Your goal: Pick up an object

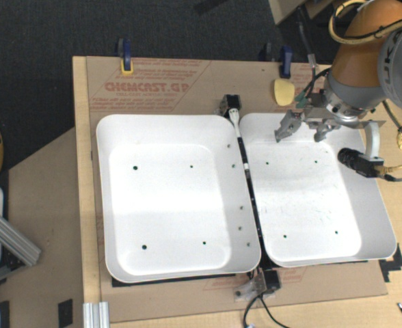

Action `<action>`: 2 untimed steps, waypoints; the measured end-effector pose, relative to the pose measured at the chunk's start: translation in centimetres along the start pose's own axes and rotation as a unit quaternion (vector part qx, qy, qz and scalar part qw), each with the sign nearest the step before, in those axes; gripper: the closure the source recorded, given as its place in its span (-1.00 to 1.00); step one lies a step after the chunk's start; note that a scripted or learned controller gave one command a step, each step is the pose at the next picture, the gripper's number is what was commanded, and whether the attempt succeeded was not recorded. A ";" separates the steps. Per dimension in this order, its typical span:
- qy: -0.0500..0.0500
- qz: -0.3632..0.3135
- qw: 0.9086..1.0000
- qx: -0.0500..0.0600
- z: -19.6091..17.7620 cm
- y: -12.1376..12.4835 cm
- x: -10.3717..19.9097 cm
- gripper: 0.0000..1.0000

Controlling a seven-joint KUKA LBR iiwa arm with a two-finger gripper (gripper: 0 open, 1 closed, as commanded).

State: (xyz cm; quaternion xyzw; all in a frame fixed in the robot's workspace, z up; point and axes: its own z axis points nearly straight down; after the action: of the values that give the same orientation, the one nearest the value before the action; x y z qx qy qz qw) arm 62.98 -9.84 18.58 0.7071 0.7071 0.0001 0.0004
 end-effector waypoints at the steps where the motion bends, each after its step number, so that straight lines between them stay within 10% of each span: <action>1: 0.000 0.000 1.000 -0.001 -1.1 0.1 0.0 1.00; 2: 0.000 -0.003 1.000 -0.009 -15.5 1.1 3.6 1.00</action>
State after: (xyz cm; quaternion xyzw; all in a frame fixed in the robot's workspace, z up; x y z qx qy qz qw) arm 64.07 -6.25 34.11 0.7050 0.7091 0.0063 0.0071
